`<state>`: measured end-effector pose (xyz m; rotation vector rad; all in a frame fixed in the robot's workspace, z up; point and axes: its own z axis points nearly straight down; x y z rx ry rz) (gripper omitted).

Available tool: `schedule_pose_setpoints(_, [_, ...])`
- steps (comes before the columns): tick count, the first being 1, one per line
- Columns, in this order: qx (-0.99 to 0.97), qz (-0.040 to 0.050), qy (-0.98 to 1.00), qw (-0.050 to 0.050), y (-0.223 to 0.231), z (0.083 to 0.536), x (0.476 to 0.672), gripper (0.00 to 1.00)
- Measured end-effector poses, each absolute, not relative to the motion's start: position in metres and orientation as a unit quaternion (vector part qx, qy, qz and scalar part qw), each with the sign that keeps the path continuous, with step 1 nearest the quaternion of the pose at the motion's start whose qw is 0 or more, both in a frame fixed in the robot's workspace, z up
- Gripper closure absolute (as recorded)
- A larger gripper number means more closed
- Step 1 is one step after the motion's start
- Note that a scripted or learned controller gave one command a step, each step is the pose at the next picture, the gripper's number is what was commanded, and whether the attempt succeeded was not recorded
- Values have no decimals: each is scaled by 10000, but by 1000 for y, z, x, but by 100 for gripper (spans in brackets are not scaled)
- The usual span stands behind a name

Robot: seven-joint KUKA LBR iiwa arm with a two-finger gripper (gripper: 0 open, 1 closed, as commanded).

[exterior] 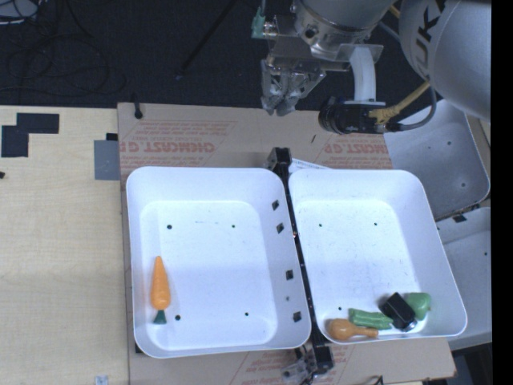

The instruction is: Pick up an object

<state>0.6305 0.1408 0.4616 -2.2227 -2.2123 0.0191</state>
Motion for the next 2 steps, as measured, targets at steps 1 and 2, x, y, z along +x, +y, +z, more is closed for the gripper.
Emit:
schedule_pose_setpoints(1, [-7101,76,-7040,36,56,348,643,100])
schedule_pose_setpoints(2, [-7092,47,-7049,26,-4,286,643,100])
